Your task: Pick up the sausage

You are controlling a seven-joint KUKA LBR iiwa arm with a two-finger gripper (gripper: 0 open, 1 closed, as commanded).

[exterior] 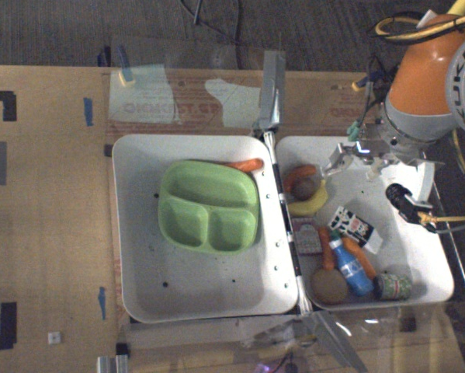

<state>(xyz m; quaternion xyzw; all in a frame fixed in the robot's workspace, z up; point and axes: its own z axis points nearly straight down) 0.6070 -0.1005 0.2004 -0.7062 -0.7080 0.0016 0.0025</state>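
Faint reversed lettering on the brown cardboard bench (46,231) is unreadable; the reddish-brown sausage (299,179) lies far-left in the right white bin (430,247); gripper (347,155) state: cannot tell.

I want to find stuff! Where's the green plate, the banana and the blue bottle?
Green plate (209,206), camera view, on the middle ridge between its compartments.
Banana (313,202), camera view, on its curved yellow middle.
Blue bottle (351,267), camera view, on its body.
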